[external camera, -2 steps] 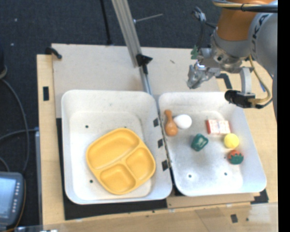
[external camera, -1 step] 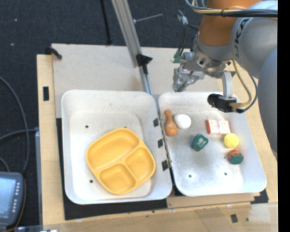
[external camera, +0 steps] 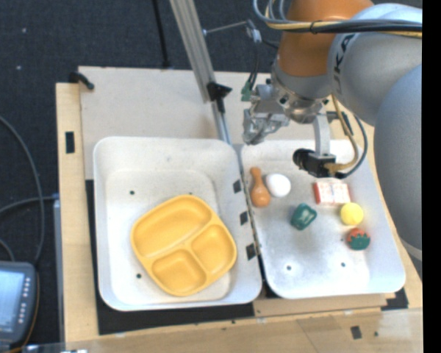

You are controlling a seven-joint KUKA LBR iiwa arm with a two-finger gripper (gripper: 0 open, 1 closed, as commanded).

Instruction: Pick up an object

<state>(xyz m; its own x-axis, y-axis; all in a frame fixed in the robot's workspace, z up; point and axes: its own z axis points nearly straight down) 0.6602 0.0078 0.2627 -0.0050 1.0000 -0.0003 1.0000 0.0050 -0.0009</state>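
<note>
Camera view: we see the end effector (external camera: 261,129) at upper centre of the frame, hanging over the top-left corner of the right bin (external camera: 331,271), close to the divider between the two bins. We cannot tell from this angle whether it is parted or closed; nothing is visibly held in it.

Candidate objects all sit in the right bin, below the end effector in the frame:
- wooden peg (external camera: 259,188), nearest, almost straight down-frame from the end effector, long axis running roughly top-to-bottom with a slight tilt
- white egg (external camera: 278,185), touching or just beside the peg on its right
- green block (external camera: 303,216), further down and to the right
- red-and-white box (external camera: 331,192), yellow ball (external camera: 351,213), red-and-green piece (external camera: 358,239), all toward the right edge, well apart from the end effector

The left bin (external camera: 114,197) carries a yellow divided tray (external camera: 182,245), lower left of the frame.

Our read: the peg/egg pair is the obvious target. The move needs a short travel down-frame, then a descent. Risk: the two are so close that closing on one may nudge the other. For the peg we would grip across its short axis.
</note>
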